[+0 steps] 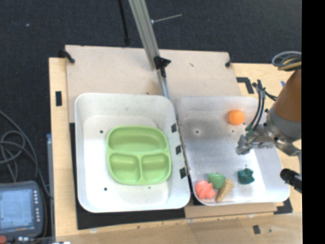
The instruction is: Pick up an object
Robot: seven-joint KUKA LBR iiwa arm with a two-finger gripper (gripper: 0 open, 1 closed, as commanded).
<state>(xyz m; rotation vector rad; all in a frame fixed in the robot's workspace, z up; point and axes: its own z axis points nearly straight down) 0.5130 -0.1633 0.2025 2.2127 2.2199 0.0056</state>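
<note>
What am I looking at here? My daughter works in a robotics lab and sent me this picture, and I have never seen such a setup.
One camera, fixed above a bench, looks down at a slant. From the right reaches a grey robot arm with an orange band; its gripper, the grasping part, hovers over the right shallow white bin. I see nothing between its fingers. That bin holds a small orange ball, a dark green toy, a pink toy, a lighter green piece and a tan cone-like piece. The left white bin holds a light green plastic divided plate. The arm's job is to pick up an object.
</note>
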